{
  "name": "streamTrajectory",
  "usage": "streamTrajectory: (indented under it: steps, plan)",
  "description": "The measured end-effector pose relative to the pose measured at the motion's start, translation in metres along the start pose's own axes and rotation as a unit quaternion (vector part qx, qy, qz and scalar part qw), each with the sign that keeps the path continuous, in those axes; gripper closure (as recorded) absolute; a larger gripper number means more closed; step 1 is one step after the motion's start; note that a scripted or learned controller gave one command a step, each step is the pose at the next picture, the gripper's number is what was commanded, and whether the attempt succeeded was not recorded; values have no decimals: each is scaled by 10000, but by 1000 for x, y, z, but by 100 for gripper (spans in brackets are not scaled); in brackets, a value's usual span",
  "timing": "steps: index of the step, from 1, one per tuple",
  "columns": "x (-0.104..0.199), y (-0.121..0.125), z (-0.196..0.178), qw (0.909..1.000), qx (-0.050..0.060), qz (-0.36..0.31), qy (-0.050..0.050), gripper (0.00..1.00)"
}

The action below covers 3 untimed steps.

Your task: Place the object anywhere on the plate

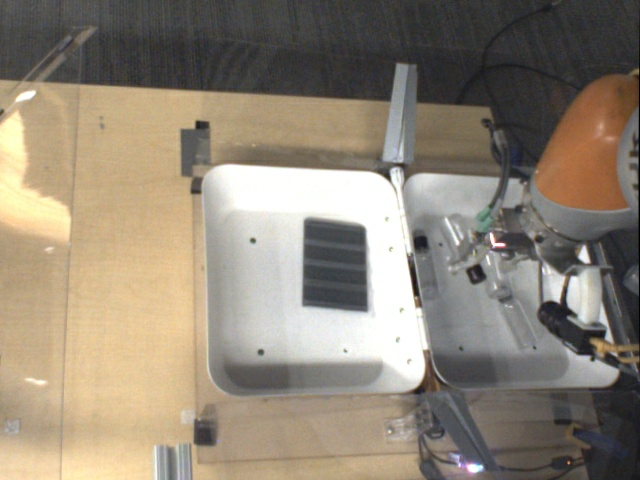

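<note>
So, looking down from the overhead camera: two white bins sit side by side on the table (120, 268). The left bin (230, 268) has a dark ribbed rectangle lying flat in its middle, which I'm taking to be the plate (335, 264). My arm (590, 158) comes in from the right and hangs over the right bin (450, 348), with the tool (487, 253) low over the bin's middle, among a mess of shiny metal bits and cables. Honestly I can't tell how the tool is set or whether it's got anything in it, too much glare and clutter down there.

There's a small dark thing (421, 241) near that bin's left wall, close to the divider; that might be the object, but I wouldn't swear to it.

My read is I'm at the pick stage, nothing on the plate yet. Next I'd need a confirmed grab, a lift over the divider, then a carry left to drop it on that dark rectangle.
</note>
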State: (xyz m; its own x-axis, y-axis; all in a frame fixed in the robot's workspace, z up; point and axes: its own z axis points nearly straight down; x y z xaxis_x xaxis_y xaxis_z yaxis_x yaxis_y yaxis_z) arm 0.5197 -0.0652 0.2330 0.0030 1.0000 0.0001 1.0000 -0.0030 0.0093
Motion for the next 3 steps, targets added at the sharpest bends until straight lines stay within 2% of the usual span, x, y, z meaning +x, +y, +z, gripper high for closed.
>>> streamTrajectory:
  steps: [1, 2, 3]
  plan:
    - [68, 20, 50, 9999, 43, 109, 2, 100]
    - [144, 36, 49, 9999, 34, -98, 6, 100]
    - [211, 76, 63, 9802, 28, -1978, 14, 100]
